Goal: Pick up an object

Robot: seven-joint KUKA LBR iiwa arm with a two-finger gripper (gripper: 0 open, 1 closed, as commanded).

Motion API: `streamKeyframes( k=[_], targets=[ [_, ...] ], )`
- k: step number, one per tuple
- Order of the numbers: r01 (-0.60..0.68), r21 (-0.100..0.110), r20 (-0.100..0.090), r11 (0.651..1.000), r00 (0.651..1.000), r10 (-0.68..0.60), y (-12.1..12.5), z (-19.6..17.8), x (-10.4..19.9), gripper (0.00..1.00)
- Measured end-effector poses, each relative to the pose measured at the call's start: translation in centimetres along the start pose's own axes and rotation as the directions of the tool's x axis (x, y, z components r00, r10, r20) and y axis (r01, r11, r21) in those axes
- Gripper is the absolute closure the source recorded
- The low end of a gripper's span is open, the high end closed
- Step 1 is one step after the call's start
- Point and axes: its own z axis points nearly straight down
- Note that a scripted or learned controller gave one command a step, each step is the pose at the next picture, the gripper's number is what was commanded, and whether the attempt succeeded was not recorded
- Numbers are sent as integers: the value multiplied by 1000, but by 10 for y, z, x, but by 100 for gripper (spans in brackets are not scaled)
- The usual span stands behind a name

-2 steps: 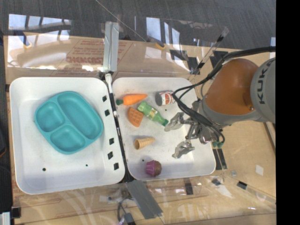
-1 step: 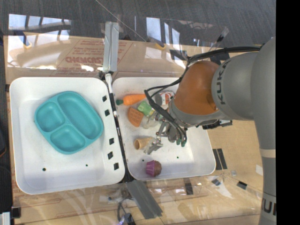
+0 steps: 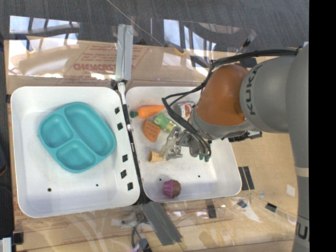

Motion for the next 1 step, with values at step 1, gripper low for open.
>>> streamKeyframes(
  k=[1],
  targets=[
    [50, 0, 2, 999, 999, -50, 48, 25, -69, 100]
  ],
)
